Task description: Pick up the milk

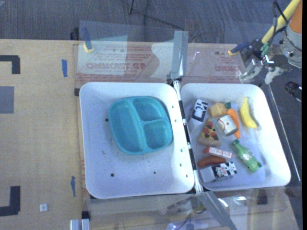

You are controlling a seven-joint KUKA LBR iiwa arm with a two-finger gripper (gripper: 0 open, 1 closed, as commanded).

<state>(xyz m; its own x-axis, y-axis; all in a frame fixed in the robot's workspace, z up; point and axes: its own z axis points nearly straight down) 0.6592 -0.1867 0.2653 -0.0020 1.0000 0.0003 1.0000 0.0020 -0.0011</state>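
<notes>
— Nearest to us, what lies at the front wall of the right bin (280, 143)?

— It is a black-and-white carton (224, 170) lying on its side, and I take it for the milk. Just behind it lies a sausage (207, 161), and behind that a red-and-white bar (219, 152).

— Is it the only carton of this kind?

— No. A second black-and-white carton (200, 110) lies at the far left of the same bin, near the wall between the bins. Which of the two is the milk, I cannot tell for sure.

— What else is in that bin?

— Between the cartons lies a pizza slice (209, 132). A green bottle (246, 156) lies tilted at the right of the bar. Further back are a banana (248, 113), a carrot (233, 120) and a piece of bread (218, 109).

— And the left bin (96, 166)?

— It holds a teal divided plate (140, 124), lying flat near the middle.

— Where is the gripper (259, 71)?

— It hangs beyond the far right corner of the right bin, outside its rim and well apart from both cartons. Nothing is in it. Whether its jaws are apart or together I cannot tell, since that part is blurred.
</notes>
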